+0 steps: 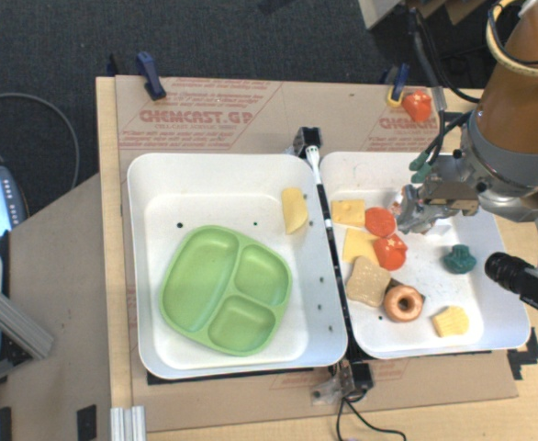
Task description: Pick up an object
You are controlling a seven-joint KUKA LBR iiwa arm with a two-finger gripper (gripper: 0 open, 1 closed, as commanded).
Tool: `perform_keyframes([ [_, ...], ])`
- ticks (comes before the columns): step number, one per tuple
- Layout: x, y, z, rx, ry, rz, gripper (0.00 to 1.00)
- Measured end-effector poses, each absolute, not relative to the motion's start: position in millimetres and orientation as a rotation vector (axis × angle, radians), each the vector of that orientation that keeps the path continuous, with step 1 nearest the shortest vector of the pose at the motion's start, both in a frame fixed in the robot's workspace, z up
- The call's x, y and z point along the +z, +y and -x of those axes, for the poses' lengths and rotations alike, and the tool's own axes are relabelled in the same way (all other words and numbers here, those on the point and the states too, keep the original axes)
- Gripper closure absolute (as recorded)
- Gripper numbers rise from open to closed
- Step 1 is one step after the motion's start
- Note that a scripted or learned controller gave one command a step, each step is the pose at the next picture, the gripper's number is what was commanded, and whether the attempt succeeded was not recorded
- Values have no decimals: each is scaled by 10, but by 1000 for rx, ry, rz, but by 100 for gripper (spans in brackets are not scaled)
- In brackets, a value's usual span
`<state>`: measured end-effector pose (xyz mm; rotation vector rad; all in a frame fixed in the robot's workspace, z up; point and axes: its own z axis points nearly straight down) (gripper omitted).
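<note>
My gripper (414,213) hangs low over the middle of the right bin (489,338), reaching in from the right. Just to its left lies a red tomato piece (380,220), close to or touching it; I cannot tell which. A second red piece (390,253) lies below that. Nearby are two yellow cheese slices (348,212) (358,244), a tan bread slice (367,282), a brown donut (403,302), a yellow block (451,321) and a teal toy (459,259).
The left bin (150,200) holds a green divided plate (225,288) and a yellow piece (294,211) by its right wall. An orange object (417,106) sits on the board behind the right bin. A black part (521,279) juts in at the right.
</note>
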<state>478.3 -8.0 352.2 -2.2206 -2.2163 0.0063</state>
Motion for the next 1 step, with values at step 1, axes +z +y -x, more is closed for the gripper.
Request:
perform_keyframes([
  [1, 3130, 192, -4789, 6, -2221, 2215, 100],
])
